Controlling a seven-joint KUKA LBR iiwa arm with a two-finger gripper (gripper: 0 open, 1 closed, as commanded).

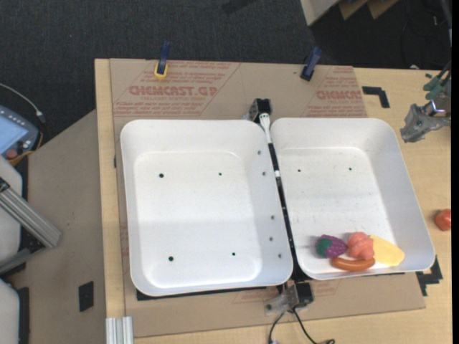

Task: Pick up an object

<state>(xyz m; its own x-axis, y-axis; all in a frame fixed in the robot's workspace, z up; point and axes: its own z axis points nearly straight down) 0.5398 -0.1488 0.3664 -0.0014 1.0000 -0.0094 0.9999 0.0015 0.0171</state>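
Four toys, one purple (331, 246), one pink (361, 244), one yellow (388, 251) and one orange sausage (352, 264), cluster in the right bin's (344, 138) near corner, while the pincer's (424, 117) opening cannot be told.

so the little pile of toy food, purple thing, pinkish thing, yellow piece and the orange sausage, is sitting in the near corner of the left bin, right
Not quite: the pile is in the right bin, not the left bin. The camera view shows the purple piece, the pinkish piece, the yellow piece and the orange sausage clustered in that bin's near corner, as you said.
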